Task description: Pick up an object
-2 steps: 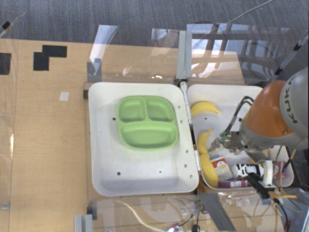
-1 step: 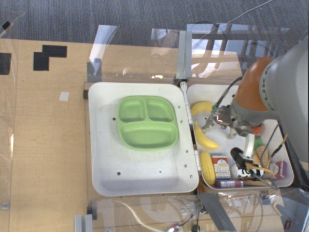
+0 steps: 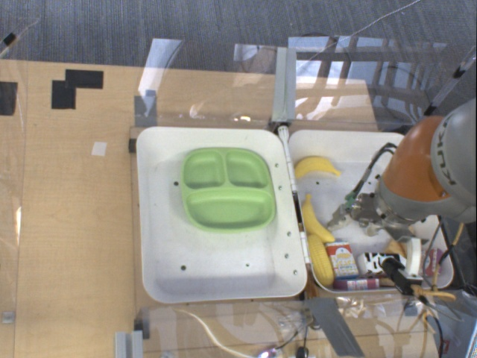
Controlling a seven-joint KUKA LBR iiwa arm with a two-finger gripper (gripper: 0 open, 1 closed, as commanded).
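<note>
My gripper [image 3: 350, 213] hangs low over the middle of the right bin [image 3: 350, 144], below the arm's orange band [image 3: 417, 171]. Nothing is visibly held in it. A yellow banana [image 3: 317, 168] lies at the bin's upper left, apart from the gripper. A second long yellow piece [image 3: 314, 226] runs along the left wall, just left of the gripper. Below the gripper sit a small red box [image 3: 341, 259], a black-and-white item [image 3: 377, 262] and a thin marker [image 3: 361, 283] along the front wall.
The left bin [image 3: 160, 274] bears a green divided plate [image 3: 227, 189] in its middle. A metal divider [image 3: 292, 200] separates the two bins. A white-and-red tube [image 3: 428, 259] lies at the right bin's far right, under the arm. Cables trail along the bench front.
</note>
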